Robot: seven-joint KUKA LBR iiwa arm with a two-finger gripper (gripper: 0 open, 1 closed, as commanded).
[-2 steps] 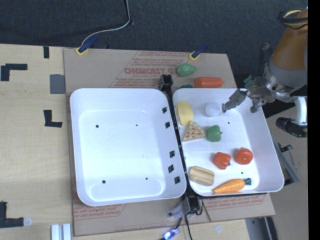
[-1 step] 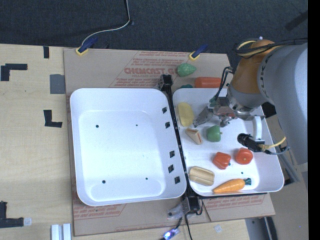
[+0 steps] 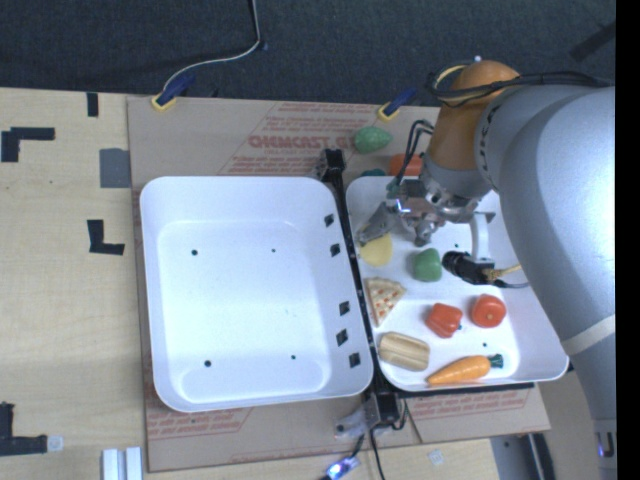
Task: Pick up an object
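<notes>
Your end effector point(image 3: 418, 218) is hanging over the back of the right bin point(image 3: 530, 363), and I cannot tell from this slanted view how far it is parted; nothing is showing in its grip. The nearest candidate is the yellow piece point(image 3: 377, 250), which is lying just below and to the left of the tool in this view, close against the wall shared with the left bin point(image 3: 160, 268). It looks roughly round, so no long axis is governing the approach. The green piece point(image 3: 427, 265) is sitting almost directly below the tool, near it and apart from the yellow one. I judge that the coming move is turning on a short shift toward the viewer.

Further out, the waffle wedge point(image 3: 384, 294), the red pepper point(image 3: 444, 318) and the tomato point(image 3: 488, 311) are lying mid-bin. The bread roll point(image 3: 403, 349) and the carrot point(image 3: 460, 370) are resting at the near rim, the carrot's length running left to right.
</notes>
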